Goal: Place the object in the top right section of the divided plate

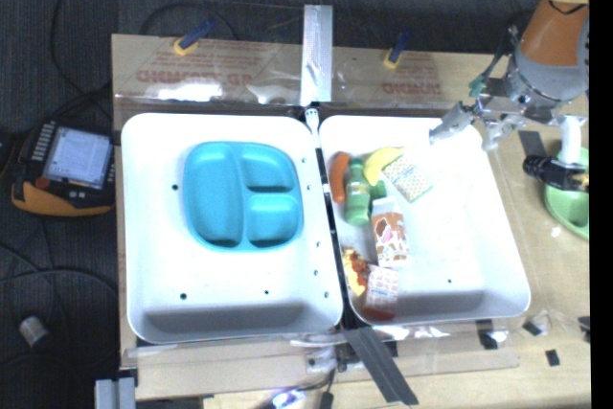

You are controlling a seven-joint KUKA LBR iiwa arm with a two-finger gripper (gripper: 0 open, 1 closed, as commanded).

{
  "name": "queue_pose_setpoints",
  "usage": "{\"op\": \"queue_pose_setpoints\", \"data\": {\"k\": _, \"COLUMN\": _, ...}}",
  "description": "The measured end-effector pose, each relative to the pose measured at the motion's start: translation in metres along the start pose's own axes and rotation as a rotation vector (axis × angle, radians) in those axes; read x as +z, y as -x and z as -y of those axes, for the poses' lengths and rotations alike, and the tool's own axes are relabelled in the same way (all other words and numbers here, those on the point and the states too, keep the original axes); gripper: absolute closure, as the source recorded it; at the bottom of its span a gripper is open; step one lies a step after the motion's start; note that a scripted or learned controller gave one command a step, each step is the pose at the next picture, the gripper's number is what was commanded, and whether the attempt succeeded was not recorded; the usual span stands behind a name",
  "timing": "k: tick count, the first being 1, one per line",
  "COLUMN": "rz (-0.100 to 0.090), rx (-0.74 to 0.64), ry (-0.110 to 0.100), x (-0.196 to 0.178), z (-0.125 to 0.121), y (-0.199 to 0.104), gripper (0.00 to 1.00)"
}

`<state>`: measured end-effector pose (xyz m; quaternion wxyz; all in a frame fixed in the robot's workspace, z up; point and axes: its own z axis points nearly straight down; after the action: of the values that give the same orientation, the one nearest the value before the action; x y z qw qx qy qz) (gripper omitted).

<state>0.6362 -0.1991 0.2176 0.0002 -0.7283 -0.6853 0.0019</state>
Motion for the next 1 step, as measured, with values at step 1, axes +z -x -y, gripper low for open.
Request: {"op": "queue_pose_setpoints", "data": {"k": 1, "rz": -0.001, "rx": -0.193, "ry": 0.001, "x": 0.0929, "z": -0.0073, "y": 0.0144, "gripper": 0.00}}
